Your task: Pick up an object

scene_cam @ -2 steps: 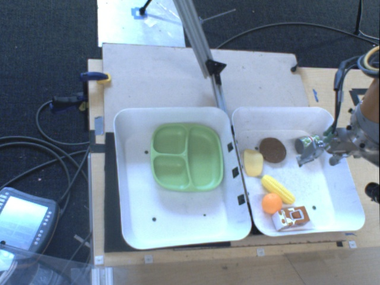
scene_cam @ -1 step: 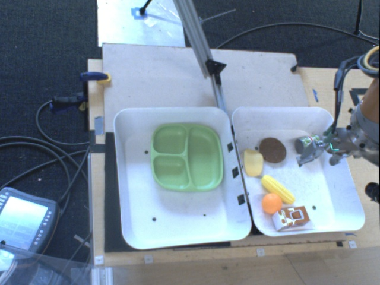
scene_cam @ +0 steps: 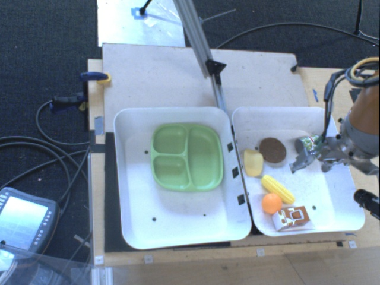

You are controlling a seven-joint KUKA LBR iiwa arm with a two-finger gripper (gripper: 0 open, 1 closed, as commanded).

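The right bin point(scene_cam: 332, 206) holds several small items: a brown round disc point(scene_cam: 272, 149), a pale yellow block point(scene_cam: 253, 162), a yellow corn cob point(scene_cam: 278, 188), an orange ball point(scene_cam: 272, 203) and a brown and white carton point(scene_cam: 291, 218). My gripper point(scene_cam: 301, 159) hangs low over the bin's middle, just right of the brown disc and above the corn cob. A small green and silver thing point(scene_cam: 309, 142) lies right against the gripper's upper side; whether it is held is unclear. The grey arm point(scene_cam: 362, 129) comes in from the right.
The left bin point(scene_cam: 133, 206) holds a green divided plate point(scene_cam: 187, 157). A slanted metal pole point(scene_cam: 196, 31) ends at the bins' shared wall. Cables and a teach pendant point(scene_cam: 21, 215) lie on the floor at the left.
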